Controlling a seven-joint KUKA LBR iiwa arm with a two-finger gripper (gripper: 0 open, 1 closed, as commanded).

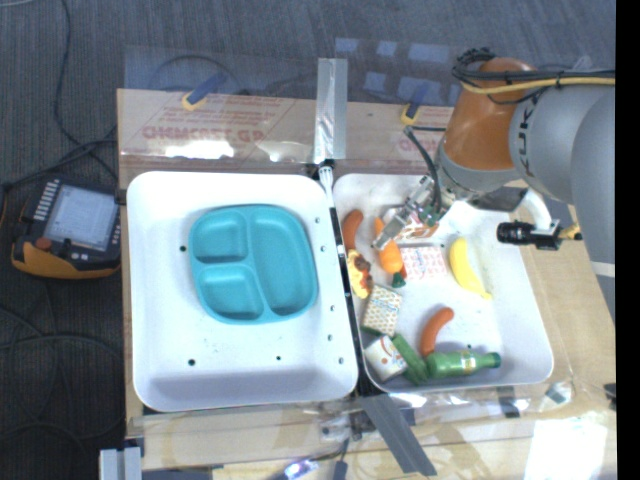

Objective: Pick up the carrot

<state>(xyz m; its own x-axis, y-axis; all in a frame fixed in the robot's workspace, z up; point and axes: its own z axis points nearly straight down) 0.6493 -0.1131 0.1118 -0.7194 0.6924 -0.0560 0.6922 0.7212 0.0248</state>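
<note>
The carrot is a short orange piece with a green stub at its lower end. It lies in the right bin, left of centre, beside a pink checkered packet. My gripper hangs over the bin's upper middle, with its tip right at the carrot's upper end. From this angle I cannot make out whether it touches the carrot. The arm's orange band rises behind it at the bin's far edge.
An orange-red sausage lies just left of the carrot, and a banana to the right. Nearer the front are a second sausage, a green bottle, a checkered packet and a white cup. The left bin holds a teal divided plate.
</note>
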